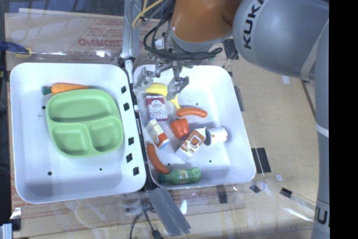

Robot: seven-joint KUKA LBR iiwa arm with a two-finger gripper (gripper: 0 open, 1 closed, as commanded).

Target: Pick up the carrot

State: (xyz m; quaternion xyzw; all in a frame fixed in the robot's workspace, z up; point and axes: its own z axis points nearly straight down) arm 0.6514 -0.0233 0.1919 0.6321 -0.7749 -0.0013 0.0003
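- Hovering over the right bin (238, 137), my hand (168, 76) hangs above the banana (158, 89) at that bin's far end, well apart from the carrot (68, 87).
- My hand looks released, with nothing between the fingers; the two metal fingers (180, 85) stand apart over the banana.
- The carrot lies in the left bin (28, 137), in the far corner, just beyond the green tray (84, 122) and touching or nearly touching its rim.
- Nothing of the task is done yet, as I judge it: the carrot rests untouched, and I am over the wrong bin.
- What is left: crossing the divider, coming down on the carrot, closing, lifting.
- The carrot's long axis runs roughly left to right, along the tray's far edge.
- Its green top points left; the orange tip points right, toward the divider.
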